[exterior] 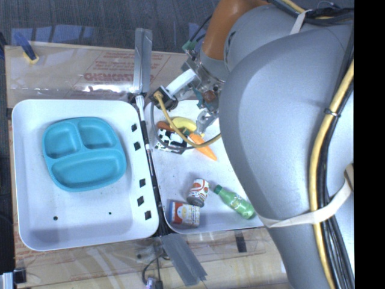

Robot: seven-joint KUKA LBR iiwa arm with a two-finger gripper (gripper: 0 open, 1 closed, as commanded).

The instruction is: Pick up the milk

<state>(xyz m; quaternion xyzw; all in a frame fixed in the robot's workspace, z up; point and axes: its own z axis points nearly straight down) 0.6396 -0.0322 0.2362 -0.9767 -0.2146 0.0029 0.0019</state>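
The small black-and-white cow-patterned milk carton (light, stiff, I'd judge) suits a grasp across flat sides; the gripper's state I cannot tell.

Robot lab bench, grey arm over two white bins

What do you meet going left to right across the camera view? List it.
Blue plate → milk carton → red-and-white can → green bottle.
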